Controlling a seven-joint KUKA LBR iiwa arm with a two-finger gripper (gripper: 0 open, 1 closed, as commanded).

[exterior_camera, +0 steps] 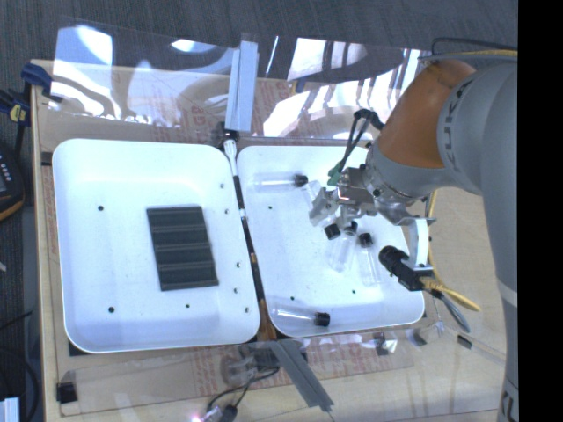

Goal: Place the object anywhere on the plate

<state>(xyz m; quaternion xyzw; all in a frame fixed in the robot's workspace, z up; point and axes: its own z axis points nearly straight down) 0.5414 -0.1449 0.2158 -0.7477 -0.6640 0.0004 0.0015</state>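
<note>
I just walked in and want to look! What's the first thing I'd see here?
The big grey robot arm with an orange band reaches in from the right over the right white bin, where small clear tubes with black caps lie scattered. In the left white bin sits a dark ribbed rectangular plate.

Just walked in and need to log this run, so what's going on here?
A grey arm with an orange band reaches in from the right, its gripper low over the right white bin. Several small clear tubes with black caps lie scattered in that bin. The dark ribbed rectangular plate sits in the left white bin, with nothing on it yet.
</note>
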